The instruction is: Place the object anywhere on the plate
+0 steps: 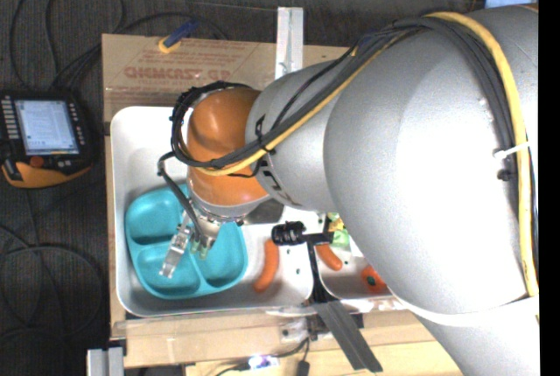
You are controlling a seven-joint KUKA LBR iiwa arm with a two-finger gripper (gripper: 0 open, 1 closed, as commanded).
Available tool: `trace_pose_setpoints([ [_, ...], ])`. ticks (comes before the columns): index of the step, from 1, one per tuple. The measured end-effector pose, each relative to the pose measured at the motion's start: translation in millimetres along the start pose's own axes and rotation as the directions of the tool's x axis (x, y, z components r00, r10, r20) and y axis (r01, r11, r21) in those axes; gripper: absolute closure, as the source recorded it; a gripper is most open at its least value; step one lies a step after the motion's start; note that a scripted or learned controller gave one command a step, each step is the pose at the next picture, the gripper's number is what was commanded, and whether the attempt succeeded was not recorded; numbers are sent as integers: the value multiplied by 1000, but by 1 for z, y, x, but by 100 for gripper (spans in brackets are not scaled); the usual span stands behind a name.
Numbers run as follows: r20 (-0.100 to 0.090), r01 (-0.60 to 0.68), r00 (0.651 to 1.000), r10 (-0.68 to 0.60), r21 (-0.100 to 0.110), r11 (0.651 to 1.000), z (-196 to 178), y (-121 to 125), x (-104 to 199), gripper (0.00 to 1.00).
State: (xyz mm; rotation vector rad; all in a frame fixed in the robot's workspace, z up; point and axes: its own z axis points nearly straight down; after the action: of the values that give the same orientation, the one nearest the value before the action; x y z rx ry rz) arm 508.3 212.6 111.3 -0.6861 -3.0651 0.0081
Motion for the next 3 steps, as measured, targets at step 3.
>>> trace_pose_setpoints([
  [3, -1, 85, 996, -85, -4, 996, -92, 7, 31, 100],
])
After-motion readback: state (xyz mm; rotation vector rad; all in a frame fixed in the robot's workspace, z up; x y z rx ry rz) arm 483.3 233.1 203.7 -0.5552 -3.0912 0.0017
